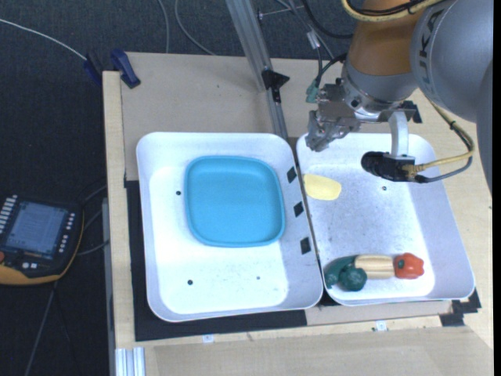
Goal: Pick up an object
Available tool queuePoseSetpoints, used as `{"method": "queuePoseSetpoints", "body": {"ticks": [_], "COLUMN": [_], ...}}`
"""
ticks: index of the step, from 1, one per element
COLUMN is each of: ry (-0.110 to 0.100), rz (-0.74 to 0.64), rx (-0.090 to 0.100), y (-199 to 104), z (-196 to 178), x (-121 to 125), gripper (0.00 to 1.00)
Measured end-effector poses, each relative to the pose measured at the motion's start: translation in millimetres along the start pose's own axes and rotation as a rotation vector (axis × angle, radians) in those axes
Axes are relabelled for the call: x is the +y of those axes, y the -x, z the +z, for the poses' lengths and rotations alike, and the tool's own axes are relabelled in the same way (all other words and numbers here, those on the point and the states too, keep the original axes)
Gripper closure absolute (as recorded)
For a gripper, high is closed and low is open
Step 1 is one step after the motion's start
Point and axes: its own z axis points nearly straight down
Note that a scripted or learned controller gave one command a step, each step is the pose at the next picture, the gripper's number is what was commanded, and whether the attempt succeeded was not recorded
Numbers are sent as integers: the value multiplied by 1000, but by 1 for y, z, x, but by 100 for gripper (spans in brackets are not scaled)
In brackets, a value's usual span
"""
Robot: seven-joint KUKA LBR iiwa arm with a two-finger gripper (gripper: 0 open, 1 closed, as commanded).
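Note:
My gripper hangs over the far left corner of the right bin, at its back rim. A pale yellow flat piece lies on the bin floor just in front of and below the gripper, apart from it. At the bin's near edge lie a dark green round item, a tan stick-shaped item and a red tomato-like item, side by side. Nothing shows between the gripper's fingers.
The left bin holds a blue square plate. A slanted metal pole rises behind the bins. A black cable fitting hangs off the arm over the right bin. A handheld pendant lies on the floor at left.

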Motion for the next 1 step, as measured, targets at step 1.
{"method": "queuePoseSetpoints", "body": {"ticks": [1], "ry": [-1], "rz": [0], "rx": [0], "y": [-60], "z": [14], "x": [-14], "gripper": [100]}}
